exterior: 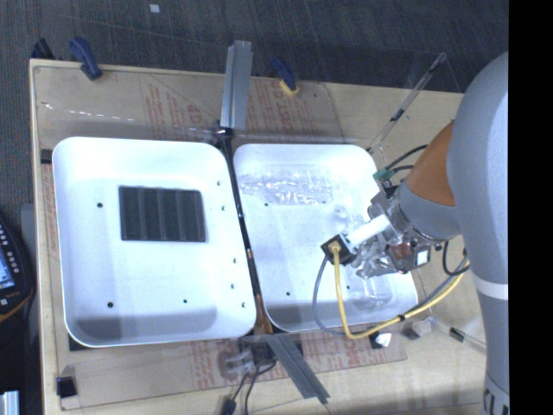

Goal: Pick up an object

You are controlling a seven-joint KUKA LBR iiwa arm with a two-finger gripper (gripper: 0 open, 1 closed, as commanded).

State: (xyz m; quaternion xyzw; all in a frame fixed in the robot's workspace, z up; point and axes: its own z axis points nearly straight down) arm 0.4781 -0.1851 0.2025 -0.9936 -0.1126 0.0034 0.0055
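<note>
The gripper [373, 271] sits low in the right bin [285, 232], placed for a grasp; jaws' state unclear.

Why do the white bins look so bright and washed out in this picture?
In the camera view, overhead light glares off the left bin and right bin, bleaching them; clear crinkly objects almost vanish, while the gripper casts only faint shadow.
</note>
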